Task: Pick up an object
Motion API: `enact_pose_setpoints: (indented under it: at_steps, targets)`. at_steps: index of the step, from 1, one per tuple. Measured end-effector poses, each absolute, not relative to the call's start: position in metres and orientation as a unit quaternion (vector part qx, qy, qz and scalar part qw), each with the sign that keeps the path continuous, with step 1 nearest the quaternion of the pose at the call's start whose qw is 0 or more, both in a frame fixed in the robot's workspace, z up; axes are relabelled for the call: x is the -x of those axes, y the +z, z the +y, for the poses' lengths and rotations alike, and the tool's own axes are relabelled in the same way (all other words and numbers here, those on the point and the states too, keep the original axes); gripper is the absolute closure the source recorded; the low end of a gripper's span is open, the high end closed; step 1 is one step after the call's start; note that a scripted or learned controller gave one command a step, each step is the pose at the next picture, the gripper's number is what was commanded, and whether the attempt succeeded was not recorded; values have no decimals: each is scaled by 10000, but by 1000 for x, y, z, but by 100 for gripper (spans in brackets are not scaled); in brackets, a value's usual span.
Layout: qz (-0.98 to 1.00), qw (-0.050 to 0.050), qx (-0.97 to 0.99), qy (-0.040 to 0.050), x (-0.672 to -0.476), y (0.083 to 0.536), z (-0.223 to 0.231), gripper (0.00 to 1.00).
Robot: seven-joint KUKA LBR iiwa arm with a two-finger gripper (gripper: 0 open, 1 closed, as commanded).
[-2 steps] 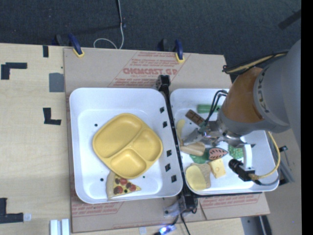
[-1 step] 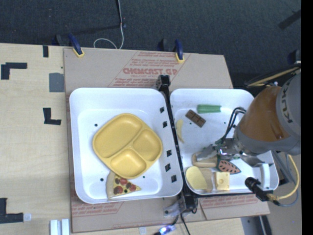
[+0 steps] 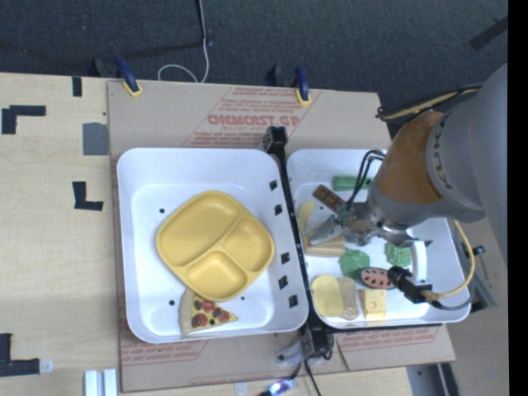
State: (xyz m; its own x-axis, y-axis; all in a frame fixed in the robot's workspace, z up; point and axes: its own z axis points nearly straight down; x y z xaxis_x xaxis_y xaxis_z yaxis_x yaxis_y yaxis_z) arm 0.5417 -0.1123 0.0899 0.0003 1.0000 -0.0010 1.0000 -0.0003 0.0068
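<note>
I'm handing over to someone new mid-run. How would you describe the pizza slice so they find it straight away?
Start at the left white bin, the one holding the big yellow divided plate. Go to that plate's near-left edge, toward the bin's front wall, where the pizza slice lies flat, partly tucked under the plate. It is the only triangular piece there, pale with red spots.

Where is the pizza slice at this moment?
In the camera view, the pizza slice lies in the left bin, near its bottom edge, just below the yellow divided plate, whose rim overlaps its top.
</note>
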Motion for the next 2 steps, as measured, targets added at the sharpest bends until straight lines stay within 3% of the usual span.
enact_pose_setpoints:
  at_steps: [1,2]
  targets:
    - [7068,89,-7074,69,-492,91,-115,0]
    - [7067,101,-7074,77,-492,103,-117,100]
